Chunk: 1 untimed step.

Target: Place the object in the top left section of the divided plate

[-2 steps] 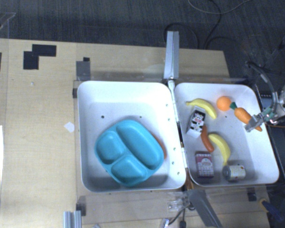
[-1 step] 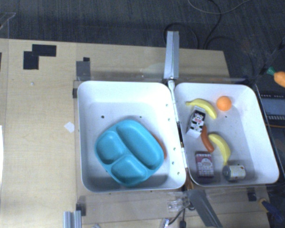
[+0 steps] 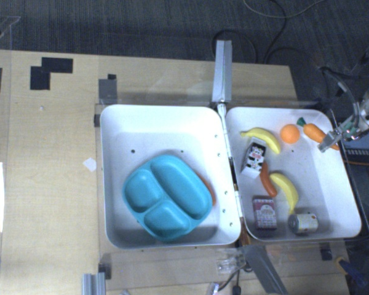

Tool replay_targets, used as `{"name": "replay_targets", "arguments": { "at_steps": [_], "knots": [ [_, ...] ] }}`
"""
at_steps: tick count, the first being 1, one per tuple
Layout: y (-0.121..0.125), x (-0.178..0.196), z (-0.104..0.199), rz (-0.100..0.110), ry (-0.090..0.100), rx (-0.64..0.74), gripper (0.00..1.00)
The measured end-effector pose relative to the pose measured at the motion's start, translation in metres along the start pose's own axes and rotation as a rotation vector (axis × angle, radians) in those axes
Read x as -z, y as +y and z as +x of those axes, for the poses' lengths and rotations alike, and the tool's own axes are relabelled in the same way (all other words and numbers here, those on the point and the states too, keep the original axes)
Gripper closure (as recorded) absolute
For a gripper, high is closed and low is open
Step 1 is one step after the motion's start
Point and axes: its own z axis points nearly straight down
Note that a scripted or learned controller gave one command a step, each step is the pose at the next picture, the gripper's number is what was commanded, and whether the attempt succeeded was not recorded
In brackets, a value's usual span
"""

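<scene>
Right white bin (image 3: 352, 192): directly under the pincer (image 3: 329, 141). Left white bin (image 3: 114, 158): well away from the pincer toward the view's left, edge to edge with the right bin. Metal post (image 3: 223, 72): up-left of the pincer, at the seam between the bins. Black markers (image 3: 49, 71): far from the pincer, on the tabletop (image 3: 43, 195).

A pale wooden bench (image 3: 43, 165) stands on dark grey carpet (image 3: 111, 11), where a thin cable (image 3: 283, 8), perhaps loose, curls.
</scene>
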Motion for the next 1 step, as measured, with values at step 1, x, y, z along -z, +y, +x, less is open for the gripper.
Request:
{"name": "replay_targets", "arguments": {
  "at_steps": [1],
  "knots": [
    [-0.0181, 0.1088, 0.0073, -0.006, -0.007, 0.073, 1.0]
  ]
}}
